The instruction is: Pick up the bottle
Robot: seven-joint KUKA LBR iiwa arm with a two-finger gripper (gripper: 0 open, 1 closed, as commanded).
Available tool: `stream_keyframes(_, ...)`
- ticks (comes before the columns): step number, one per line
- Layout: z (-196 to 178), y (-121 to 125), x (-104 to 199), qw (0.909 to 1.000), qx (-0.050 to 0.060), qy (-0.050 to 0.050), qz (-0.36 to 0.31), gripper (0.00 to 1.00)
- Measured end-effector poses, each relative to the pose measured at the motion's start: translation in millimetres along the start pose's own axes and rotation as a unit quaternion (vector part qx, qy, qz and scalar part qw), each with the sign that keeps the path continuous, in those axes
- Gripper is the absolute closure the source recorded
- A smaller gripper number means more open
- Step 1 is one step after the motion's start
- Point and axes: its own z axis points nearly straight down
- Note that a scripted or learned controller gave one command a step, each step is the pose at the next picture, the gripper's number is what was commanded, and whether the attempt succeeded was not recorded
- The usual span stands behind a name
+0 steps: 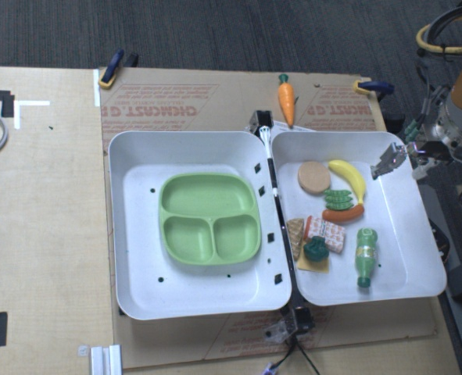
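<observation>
Bare bin floor lies right of the bottle [365, 257]; a food cluster [316, 241] crowds its left side.

Arm [459, 108] cut off by right edge — upper links out of frame. Gripper [390, 161] small, blurred; finger spacing unreadable. Packet [325, 233] print too small to read.

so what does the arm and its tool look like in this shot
The tool is a small metallic grey piece with dark parts, showing at the right bin's upper right rim. Behind it the wrist is bulky and pale grey, with an orange patch above. Dark cables and a yellowish hose loop above it.
</observation>
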Motion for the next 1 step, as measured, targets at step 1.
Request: stream_keyframes(1,-9.4,0.4,-0.2,1.0000,0.000,-0.001,-0.001,1.00)
